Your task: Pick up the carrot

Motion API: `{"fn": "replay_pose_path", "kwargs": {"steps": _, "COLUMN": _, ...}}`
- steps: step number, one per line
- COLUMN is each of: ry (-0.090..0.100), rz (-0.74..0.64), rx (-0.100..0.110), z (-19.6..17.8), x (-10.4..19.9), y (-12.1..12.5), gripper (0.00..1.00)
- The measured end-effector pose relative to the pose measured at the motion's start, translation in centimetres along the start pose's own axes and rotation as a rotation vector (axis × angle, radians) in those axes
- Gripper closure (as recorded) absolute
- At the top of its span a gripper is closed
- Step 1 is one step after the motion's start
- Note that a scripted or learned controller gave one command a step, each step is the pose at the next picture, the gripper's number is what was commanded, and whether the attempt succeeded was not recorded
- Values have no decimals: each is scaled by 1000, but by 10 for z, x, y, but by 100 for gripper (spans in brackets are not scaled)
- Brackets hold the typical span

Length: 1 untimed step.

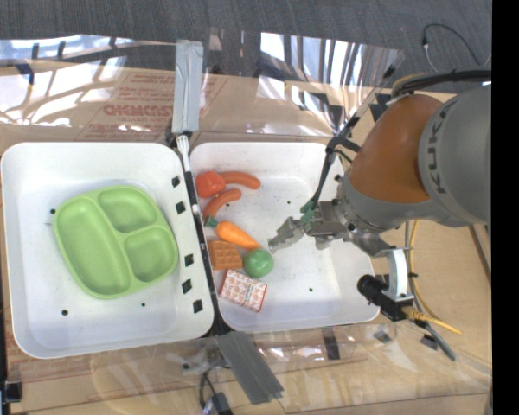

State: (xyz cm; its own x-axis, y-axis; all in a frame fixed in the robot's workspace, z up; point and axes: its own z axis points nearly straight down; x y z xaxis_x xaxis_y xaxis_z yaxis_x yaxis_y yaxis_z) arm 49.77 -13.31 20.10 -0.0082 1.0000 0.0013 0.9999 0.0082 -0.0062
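Note:
The carrot [236, 234] is orange with a small green tip at its left end. It lies slantwise in the left part of the right bin [316, 288], between a sausage [221, 201] and a green ball [259, 263]. My gripper [287, 232] hangs over the middle of the right bin, a short way right of the carrot and apart from it. Its fingers point left toward the carrot, and nothing shows between them.
A tomato [210, 183] and a second sausage [241, 179] lie at the right bin's upper left. A waffle [226, 255] and a patterned box [243, 290] sit below the carrot. The left bin [26, 258] holds a green divided plate [115, 239].

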Motion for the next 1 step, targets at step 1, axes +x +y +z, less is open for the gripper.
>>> {"fn": "replay_pose_path", "kwargs": {"steps": 1, "ry": 0, "rz": -238, "rx": 0, "z": 45, "x": 35, "y": 39, "gripper": 0}}
